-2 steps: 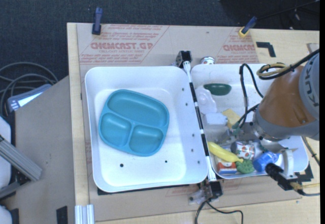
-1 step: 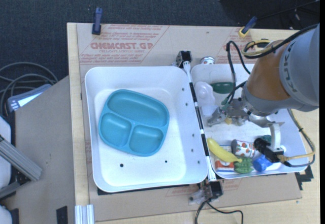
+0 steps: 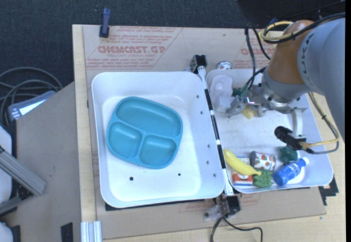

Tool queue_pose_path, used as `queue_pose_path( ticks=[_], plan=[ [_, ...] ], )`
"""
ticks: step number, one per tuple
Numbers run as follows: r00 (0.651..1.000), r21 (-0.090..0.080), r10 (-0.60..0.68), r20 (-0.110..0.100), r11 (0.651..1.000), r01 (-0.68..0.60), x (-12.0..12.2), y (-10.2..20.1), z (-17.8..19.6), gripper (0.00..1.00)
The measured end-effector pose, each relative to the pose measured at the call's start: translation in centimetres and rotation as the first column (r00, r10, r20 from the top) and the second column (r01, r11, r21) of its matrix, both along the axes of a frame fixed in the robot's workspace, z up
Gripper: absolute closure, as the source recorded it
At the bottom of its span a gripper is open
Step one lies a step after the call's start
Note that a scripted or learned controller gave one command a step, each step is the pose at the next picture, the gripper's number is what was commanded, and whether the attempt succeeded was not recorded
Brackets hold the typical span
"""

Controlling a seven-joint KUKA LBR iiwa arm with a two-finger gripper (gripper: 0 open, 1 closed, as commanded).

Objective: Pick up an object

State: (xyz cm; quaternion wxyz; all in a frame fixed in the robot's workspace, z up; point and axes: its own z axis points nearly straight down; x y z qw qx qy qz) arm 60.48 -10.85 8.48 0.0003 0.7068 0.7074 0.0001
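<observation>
Your surface (image 3: 164, 43) reads "CHEMCAST GP" in red along its far edge. The left bin (image 3: 109, 180) carries a blue divided plate (image 3: 144, 131). In the right bin's (image 3: 318, 125) near corner lie a banana (image 3: 240, 163), can (image 3: 262, 159) and blue bottle (image 3: 288, 172). The tool (image 3: 244, 105) hovers at its far edge; its grip cannot be told.

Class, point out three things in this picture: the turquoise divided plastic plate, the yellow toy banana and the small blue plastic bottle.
turquoise divided plastic plate (image 3: 143, 131), camera view, central ridge.
yellow toy banana (image 3: 239, 162), camera view, middle of its curve.
small blue plastic bottle (image 3: 288, 172), camera view, its body.
</observation>
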Motion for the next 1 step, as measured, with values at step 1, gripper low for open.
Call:
queue_pose_path(
  ticks=[1],
  plan=[
    [1.000, 0.000, 0.001, -0.008, 1.000, -0.001, 3.52, -1.66, -0.09, 0.00]
  ],
)
